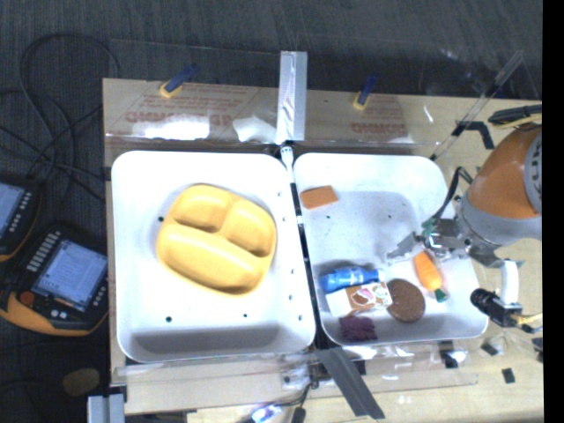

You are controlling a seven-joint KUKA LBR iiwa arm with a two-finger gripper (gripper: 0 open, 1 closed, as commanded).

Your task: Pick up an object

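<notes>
One carrot (429, 272) under pincer (426, 242), long axis near-vertical, green tip down; pincer state unclear.

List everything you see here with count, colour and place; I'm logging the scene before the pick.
bins: two, white, side by side on the bench
bread: one, yellow, middle of left bin
sponge: one, orange, right bin, far left corner
bottle: one, blue, right bin, near left part
packet: one, white with red, beside the bottle
cookie: one, brown, right of packet
grapes: one, purple, right bin, near edge
carrot: one, orange, right bin, by the gripper
pendants: two, left of bench
arm: one, grey and orange, from right
gripper: one, over right bin
</notes>
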